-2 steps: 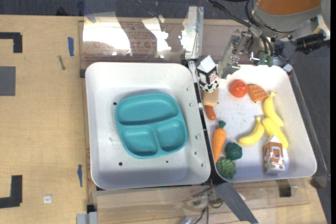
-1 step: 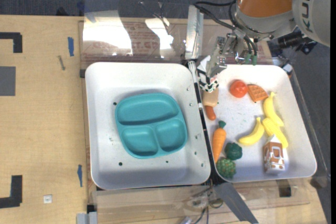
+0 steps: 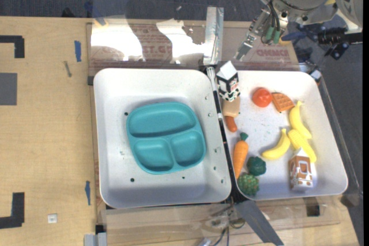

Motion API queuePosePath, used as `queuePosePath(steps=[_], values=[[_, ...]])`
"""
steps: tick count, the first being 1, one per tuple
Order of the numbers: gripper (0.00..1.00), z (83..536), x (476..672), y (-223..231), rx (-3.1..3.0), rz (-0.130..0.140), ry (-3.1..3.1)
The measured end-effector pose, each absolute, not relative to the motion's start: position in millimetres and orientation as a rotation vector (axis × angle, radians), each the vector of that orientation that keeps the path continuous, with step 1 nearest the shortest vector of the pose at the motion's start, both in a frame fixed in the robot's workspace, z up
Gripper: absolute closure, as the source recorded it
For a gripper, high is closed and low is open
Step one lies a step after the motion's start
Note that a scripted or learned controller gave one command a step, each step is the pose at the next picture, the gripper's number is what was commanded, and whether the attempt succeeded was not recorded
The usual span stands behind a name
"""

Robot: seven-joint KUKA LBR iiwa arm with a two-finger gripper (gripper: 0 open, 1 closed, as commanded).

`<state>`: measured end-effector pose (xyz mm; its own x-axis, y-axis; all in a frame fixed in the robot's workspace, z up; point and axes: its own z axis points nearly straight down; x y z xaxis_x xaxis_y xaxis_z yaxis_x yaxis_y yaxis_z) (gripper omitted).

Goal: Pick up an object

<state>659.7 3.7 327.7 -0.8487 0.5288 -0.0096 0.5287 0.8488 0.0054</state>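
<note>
My gripper [image 3: 255, 37] hangs from the grey and orange arm above the back edge of the right bin [image 3: 328, 124], with nothing seen in it. Below it in that bin lie a black-and-white carton [image 3: 228, 80], a red tomato [image 3: 261, 97], a brown waffle piece [image 3: 282, 102], three yellow bananas [image 3: 297, 121], a carrot [image 3: 240, 154], a broccoli floret [image 3: 248, 183], a dark green vegetable [image 3: 256, 166] and an orange-and-white carton [image 3: 301, 171]. The black-and-white carton stands nearest the gripper, against the bin's left wall.
The left bin [image 3: 109, 95] holds a teal divided plate [image 3: 166, 136]. A tan block [image 3: 231, 106] and a small red piece [image 3: 231, 123] sit by the divider between the bins. A shiny metal bracket [image 3: 212, 37] rises behind the bins.
</note>
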Motion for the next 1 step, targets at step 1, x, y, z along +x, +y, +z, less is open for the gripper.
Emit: queuePosePath(steps=[1], values=[[1.00,343.3,646.7,72.6,0.976,0.008,2.978]])
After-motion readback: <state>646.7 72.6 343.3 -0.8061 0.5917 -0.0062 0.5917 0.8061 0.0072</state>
